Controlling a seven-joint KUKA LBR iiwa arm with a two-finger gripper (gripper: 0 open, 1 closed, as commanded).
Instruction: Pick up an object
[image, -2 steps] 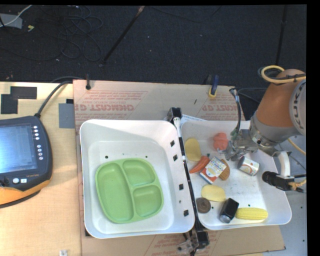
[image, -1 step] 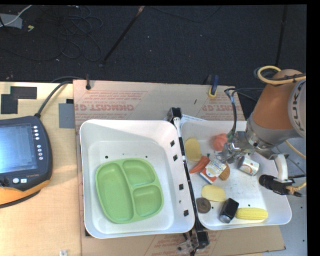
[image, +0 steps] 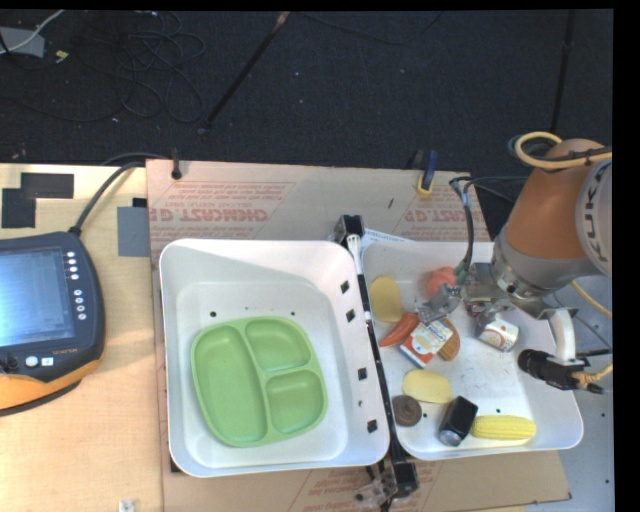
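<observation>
Two white bins sit side by side on the counter; the left bin (image: 200, 270) holds a green divided plate (image: 260, 380), while the end effector (image: 478, 300), its grip state unclear, hangs over toy food in the right bin (image: 560, 425), near a corn cob (image: 503, 429).

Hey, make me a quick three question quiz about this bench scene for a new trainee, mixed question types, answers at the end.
1. True or false: the green divided tray lies in the right bin.
2. Which item lies nearest the right bin's front edge? A) corn cob B) orange carrot C) pale yellow piece
3. Fill in: the arm's gripper is over the ____ bin.

Key: 1 false, it lies in the left bin; 2 A; 3 right.
</observation>
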